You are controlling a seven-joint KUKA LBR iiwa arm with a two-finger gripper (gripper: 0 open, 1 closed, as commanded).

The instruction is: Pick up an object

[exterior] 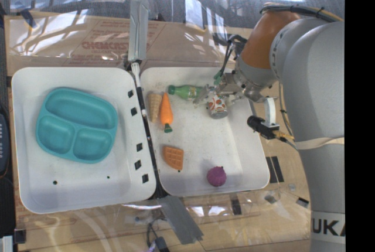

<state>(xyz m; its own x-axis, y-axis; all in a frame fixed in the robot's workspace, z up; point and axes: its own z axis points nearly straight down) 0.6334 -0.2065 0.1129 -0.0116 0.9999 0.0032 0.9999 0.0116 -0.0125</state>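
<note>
One small can (217,106) lies directly under the gripper (221,94).

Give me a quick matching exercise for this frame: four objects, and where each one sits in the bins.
Objects:
1. teal plastic divided plate
2. orange toy carrot
3. round purple toy fruit
4. green plastic bottle

Places:
A. near front edge of right bin
B. left bin
C. back of right bin, lying down
D. right bin, near the divider, beside a tan cone

Pairs: 1-B, 2-D, 3-A, 4-C
</note>
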